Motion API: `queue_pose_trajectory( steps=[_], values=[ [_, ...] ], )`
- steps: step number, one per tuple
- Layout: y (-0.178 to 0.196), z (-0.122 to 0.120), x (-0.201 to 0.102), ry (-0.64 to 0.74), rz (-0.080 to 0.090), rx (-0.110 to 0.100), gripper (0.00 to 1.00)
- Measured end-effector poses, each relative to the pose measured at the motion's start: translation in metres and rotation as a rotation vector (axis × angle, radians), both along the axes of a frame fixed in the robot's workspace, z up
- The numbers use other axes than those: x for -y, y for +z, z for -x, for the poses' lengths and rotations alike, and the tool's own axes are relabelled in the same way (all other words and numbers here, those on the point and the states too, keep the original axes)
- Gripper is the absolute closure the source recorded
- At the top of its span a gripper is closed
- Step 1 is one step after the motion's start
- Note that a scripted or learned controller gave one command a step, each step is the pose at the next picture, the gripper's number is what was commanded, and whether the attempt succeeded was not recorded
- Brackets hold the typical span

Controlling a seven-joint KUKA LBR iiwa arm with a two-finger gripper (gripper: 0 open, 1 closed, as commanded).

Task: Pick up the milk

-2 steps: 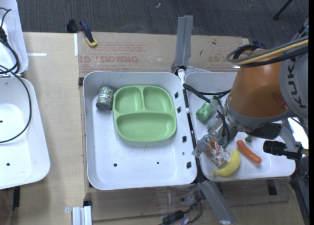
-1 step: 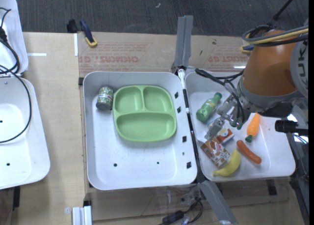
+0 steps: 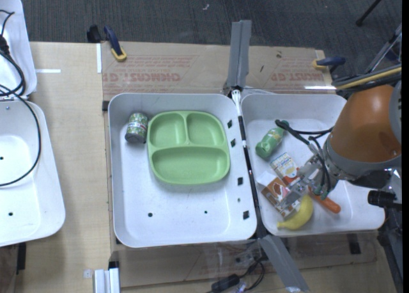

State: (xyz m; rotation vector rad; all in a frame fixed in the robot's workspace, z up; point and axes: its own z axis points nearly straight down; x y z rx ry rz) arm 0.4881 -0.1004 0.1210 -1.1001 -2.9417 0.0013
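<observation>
Two shallow white bins of smooth moulded plastic, with rounded corners, sit side by side on a pale wooden bench topped at the rear with brown printed cardboard.

Left bin: near its rear-left corner lies a small cylindrical can with a mottled green label and a dull metal end. Just beside it, toward the bin's rear and centre, rests a matte green plate, a rounded rectangle divided into three compartments, two small at the rear and one long at the front. The front half of the bin floor is bare apart from a few small dark marks.

An upright grey metal post rises at the rear where the two bins meet.

Right bin: close to its left wall lies a rounded green container, tilted. In front of it, toward the bin's middle, lies the milk, a small flat-sided carton with a white face and coloured print. Touching its front edge is a brown and white printed carton. A curved yellow banana lies at the front edge, and an orange carrot sits just beside it.

The gripper hangs low over the cartons and the banana, just beside the milk; whether its metal fingers are spread or pressed together cannot be told. Black cable loops from it to the grey and orange arm, which covers the bin's right side.
</observation>
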Motion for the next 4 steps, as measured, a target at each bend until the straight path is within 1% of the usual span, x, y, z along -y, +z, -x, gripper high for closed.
queue_pose_trajectory(
  steps=[1, 2, 3, 4],
  values=[
    [-0.024, 0.007, -0.003, -0.245, 0.000, 0.013, 0.00],
    [-0.015, 0.006, -0.002, -0.248, 0.001, 0.016, 1.00],
    [0.070, -0.009, -0.081, -0.317, 0.000, 0.001, 1.00],
    [0.070, 0.011, -0.106, -0.377, 0.001, -0.002, 1.00]
  ],
)
